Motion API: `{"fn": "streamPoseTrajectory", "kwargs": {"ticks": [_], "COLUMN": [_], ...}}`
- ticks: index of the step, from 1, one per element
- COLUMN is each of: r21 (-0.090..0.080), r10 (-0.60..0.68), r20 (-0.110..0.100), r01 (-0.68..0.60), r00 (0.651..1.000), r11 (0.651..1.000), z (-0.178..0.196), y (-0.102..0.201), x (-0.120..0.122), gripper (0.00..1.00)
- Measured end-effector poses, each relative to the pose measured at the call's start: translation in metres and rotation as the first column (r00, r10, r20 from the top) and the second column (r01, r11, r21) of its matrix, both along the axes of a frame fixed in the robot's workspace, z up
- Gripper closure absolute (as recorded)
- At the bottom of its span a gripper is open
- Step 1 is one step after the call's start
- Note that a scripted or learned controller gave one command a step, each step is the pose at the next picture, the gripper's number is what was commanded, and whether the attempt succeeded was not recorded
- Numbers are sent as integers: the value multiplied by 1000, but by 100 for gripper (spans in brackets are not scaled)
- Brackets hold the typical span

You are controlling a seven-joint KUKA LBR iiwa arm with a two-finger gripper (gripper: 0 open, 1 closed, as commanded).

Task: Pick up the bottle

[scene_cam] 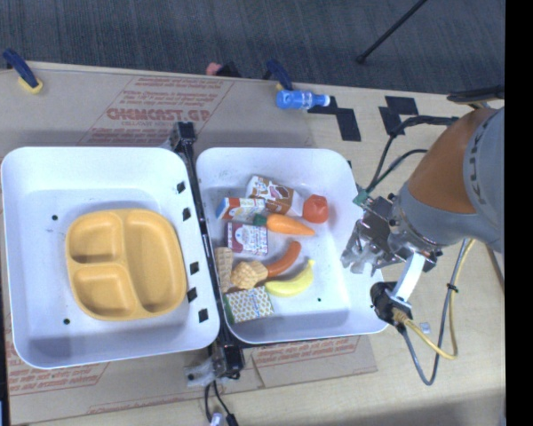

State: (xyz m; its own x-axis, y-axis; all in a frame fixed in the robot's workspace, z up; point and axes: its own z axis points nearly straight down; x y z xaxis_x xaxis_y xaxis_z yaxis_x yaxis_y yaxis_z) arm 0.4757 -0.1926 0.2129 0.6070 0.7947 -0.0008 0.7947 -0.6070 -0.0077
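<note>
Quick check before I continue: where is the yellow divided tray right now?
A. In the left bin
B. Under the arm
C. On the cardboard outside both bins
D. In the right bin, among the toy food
A: the yellow divided tray lies flat in the left bin, while the toy food sits in the right bin.

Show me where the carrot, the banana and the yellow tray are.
carrot (290, 225): camera view, middle of its orange body.
banana (290, 281): camera view, middle of its curve.
yellow tray (124, 264): camera view, ridge between its compartments, left bin.
</note>
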Motion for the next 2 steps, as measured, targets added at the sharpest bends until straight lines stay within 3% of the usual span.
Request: {"fn": "streamPoseTrajectory", "kwargs": {"ticks": [1, 2], "r21": [-2, -1], "r10": [-87, -156], "r20": [4, 0], "r01": [87, 156], "r00": [996, 988], "r11": [996, 988], "z": [56, 26], "y": [17, 10], "x": [1, 0], "gripper": [100, 100]}}
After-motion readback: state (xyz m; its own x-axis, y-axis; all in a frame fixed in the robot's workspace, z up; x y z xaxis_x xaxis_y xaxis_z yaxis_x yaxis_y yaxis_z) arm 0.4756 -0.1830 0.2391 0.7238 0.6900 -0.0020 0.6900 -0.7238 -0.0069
